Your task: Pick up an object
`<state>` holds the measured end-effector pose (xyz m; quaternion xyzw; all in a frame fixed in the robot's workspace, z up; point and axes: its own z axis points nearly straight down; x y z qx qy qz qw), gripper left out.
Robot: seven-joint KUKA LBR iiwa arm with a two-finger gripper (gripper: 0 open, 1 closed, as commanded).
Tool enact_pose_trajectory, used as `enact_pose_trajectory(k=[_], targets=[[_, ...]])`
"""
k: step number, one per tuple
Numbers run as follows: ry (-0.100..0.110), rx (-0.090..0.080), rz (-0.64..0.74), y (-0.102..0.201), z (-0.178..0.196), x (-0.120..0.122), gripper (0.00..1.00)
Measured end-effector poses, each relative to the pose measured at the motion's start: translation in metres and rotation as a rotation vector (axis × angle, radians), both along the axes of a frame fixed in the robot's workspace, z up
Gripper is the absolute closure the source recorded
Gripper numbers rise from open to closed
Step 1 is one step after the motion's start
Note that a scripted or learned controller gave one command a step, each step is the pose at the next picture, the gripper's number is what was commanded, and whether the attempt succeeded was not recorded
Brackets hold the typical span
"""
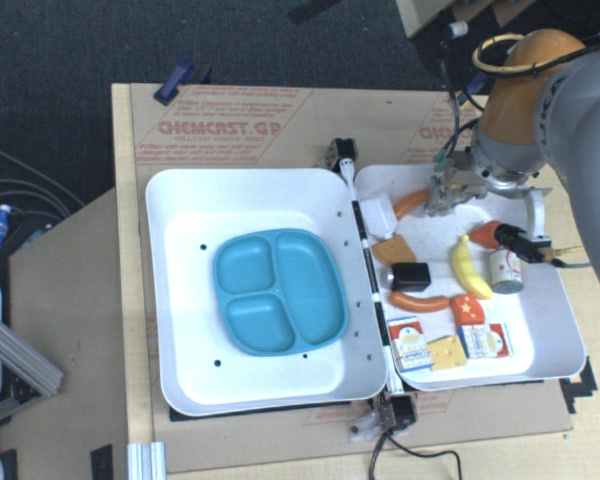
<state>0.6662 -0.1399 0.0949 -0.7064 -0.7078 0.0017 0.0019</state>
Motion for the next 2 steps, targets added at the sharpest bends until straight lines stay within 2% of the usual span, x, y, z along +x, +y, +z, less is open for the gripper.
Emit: enact_pose_trajectory(k=[1,2], targets=[[0.001,0.000,0.000,0.000,0.000,0.000,0.00],[0.005,0.000,-0.001,-0.003,-0.011,-0.002,0.00]])
